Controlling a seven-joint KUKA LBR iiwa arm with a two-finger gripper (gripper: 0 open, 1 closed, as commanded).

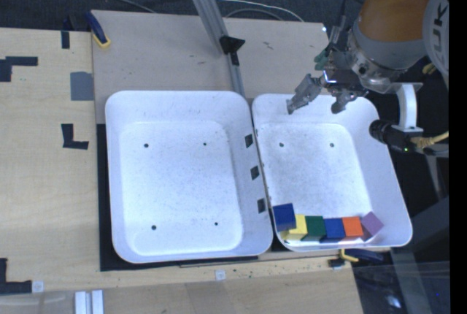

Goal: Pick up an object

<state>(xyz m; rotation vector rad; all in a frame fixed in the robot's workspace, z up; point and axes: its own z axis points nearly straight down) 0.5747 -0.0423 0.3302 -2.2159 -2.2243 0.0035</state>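
Several small coloured blocks lie in a row along the near edge of the right bin [379, 181]: a blue block [283, 215] on a yellow one [295, 231], then a green block [314, 226], a second blue one [334, 228], an orange block [352, 226] and a purple block [371, 222]. My gripper [321, 101] hangs above the far edge of the right bin, well away from the blocks. Its two fingers are spread apart with nothing between them.
The left bin [117, 159] sits beside the right one, with small black clips [254, 172] along the shared rim. A slanted metal rail [208, 6] rises behind the bins. Black tape marks [71, 136] lie on the bench at left.
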